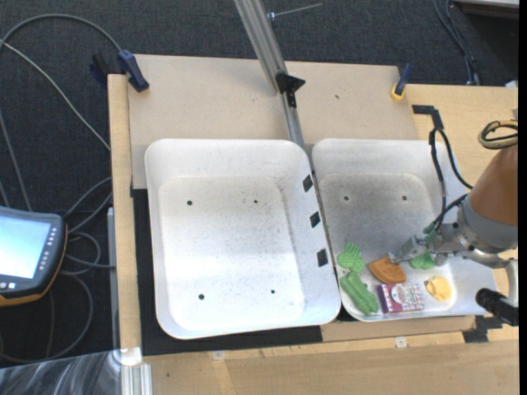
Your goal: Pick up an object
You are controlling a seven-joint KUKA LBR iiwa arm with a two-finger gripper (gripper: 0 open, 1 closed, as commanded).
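Observation:
My gripper (414,253) reaches in from the right, low over the front right part of the right bin (370,171). Its tip is just above and right of an orange object (387,271). A small green piece (424,262) lies right beside the gripper, touching or almost touching it. Further left lie a ridged green object (351,257) and a longer green one (359,293). A purple and white packet (401,296) sits in front of the orange object, with a yellow object (440,288) to its right.
The left bin (222,237) stands beside the right one, joined by black clips (314,218). A slanted metal pole (259,35) rises at the back centre. Clamps (132,68) hold the board's back corners. Cables (440,151) run near the arm.

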